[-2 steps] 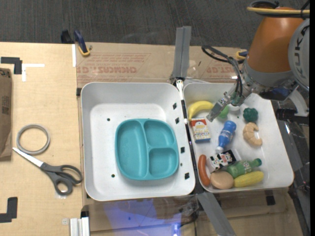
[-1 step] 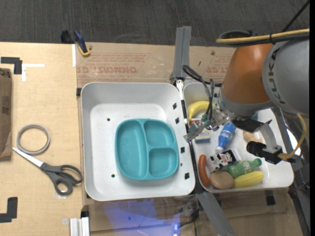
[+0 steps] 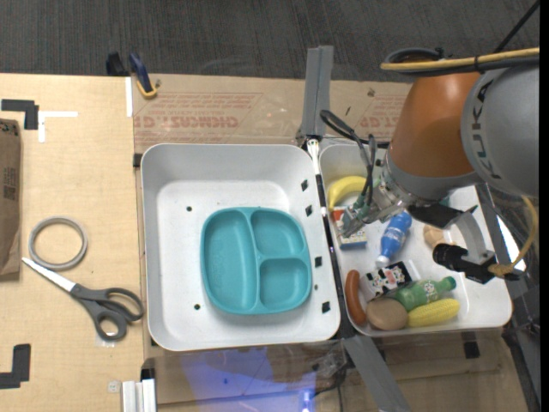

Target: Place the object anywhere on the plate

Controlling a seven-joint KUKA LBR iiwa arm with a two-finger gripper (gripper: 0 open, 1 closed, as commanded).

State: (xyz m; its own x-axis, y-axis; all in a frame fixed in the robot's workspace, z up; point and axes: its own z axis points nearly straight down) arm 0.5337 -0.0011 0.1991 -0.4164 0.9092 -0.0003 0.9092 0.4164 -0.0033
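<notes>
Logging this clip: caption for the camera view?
Arm's tool low over right bin of toy food; teal plate sits in left bin.

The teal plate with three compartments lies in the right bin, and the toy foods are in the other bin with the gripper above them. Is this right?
Not quite. The camera view shows the teal plate in the left bin, not the right one. The rest holds: it has three compartments, and the toy foods, such as the banana, lie in the right bin, where the gripper hangs.

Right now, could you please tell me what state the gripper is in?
Gripper: cannot be told; it sits low in the right bin, above the banana and blue bottle.
</notes>
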